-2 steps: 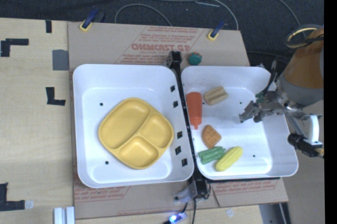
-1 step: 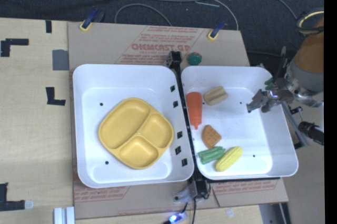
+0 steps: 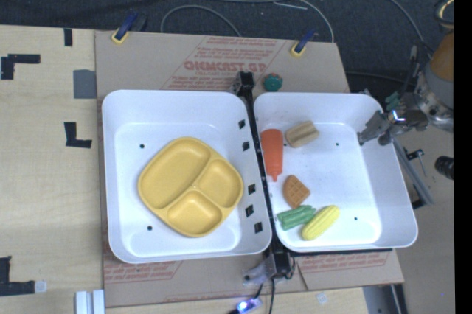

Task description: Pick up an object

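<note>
The gripper (image 3: pixel 376 130) hangs over the right bin's (image 3: pixel 383 231) far right rim, and I cannot tell its state. Left of it lies a tan bread roll (image 3: pixel 302 133), then an orange carrot (image 3: pixel 272 152). Nearer the camera sit a waffle (image 3: pixel 296 191), green pod (image 3: pixel 295 217) and yellow corn (image 3: pixel 320 222). Further left, a yellow plate (image 3: pixel 190 186) fills the other bin (image 3: pixel 118 158).

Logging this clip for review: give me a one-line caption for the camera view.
Gripper at the right bin's upper right rim; toy foods lie inside; a yellow divided plate sits in the left bin.
</note>
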Robot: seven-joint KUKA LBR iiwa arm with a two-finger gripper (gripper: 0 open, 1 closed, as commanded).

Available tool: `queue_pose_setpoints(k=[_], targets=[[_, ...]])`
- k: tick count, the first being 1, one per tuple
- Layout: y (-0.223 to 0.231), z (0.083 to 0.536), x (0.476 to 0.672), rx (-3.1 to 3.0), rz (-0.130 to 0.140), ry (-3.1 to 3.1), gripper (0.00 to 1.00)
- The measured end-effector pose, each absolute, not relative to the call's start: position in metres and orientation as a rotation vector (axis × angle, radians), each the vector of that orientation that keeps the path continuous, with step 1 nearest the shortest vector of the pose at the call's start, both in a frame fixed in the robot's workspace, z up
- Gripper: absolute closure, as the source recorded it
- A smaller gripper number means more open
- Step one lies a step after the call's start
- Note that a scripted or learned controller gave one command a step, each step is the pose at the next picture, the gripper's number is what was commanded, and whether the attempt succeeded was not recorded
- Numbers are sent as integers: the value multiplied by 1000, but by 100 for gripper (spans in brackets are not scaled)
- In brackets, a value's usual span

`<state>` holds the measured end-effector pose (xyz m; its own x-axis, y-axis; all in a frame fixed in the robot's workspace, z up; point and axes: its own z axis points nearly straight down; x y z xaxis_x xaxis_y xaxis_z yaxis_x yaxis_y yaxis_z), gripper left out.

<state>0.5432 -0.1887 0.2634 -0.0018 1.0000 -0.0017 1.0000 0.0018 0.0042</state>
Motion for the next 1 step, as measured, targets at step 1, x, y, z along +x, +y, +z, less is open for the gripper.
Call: queue_pose_setpoints(k=[1], targets=[[-143, 265, 535, 2218, -1, 2225, 100]])
